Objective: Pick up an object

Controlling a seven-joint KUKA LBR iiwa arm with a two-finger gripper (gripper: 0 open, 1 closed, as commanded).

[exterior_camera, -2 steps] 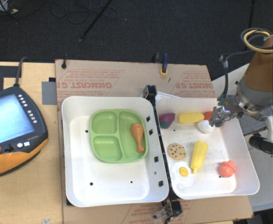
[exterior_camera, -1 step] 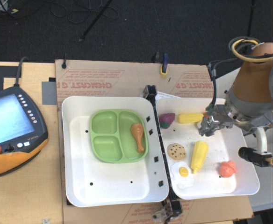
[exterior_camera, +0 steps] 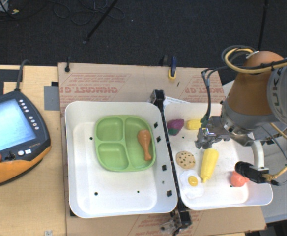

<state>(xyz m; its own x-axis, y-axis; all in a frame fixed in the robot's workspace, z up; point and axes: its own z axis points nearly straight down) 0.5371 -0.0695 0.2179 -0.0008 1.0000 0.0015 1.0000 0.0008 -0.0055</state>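
Hovering jaws (exterior_camera: 206, 140), spread state can't tell, sit just above the yellow mustard bottle (exterior_camera: 208, 164) in the right bin (exterior_camera: 261, 196). Bottle looks light, stiff, slick plastic; best gripped across its narrow middle.

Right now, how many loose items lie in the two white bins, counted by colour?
Green: 1, the divided plastic plate
Brown: 2, the toy chicken drumstick and the round chip cookie
Purple: 1, the small toy vegetable
Yellow: 2, the mustard bottle and the small block
White: 1, the fried egg
Red: 1, the round toy
Total: 8
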